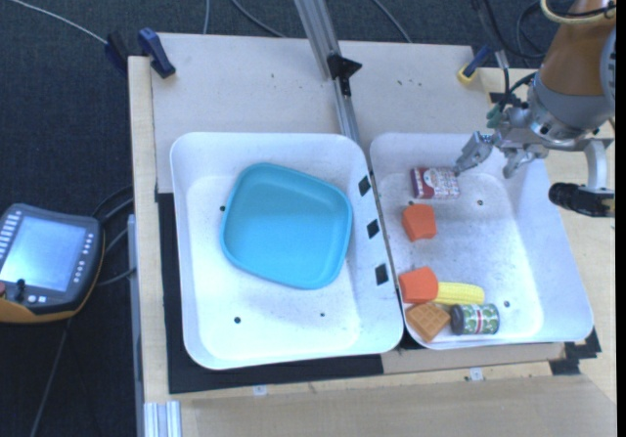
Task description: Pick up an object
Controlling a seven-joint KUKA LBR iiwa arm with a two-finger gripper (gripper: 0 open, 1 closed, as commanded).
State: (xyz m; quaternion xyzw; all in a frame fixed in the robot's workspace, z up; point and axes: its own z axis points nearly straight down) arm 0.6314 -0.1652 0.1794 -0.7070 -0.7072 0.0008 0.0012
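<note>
My gripper hangs over the far side of the right bin, its two fingers spread apart with nothing between them. Just left of it and lower lies a small red and white packet. An orange block sits below the packet. At the bin's near edge lie a second orange block, a yellow corn cob, a tan waffle-like piece and a dark can on its side.
The left bin holds a blue square plate. A metal pole slants down to the gap between the bins. A teach pendant lies off the bench at left.
</note>
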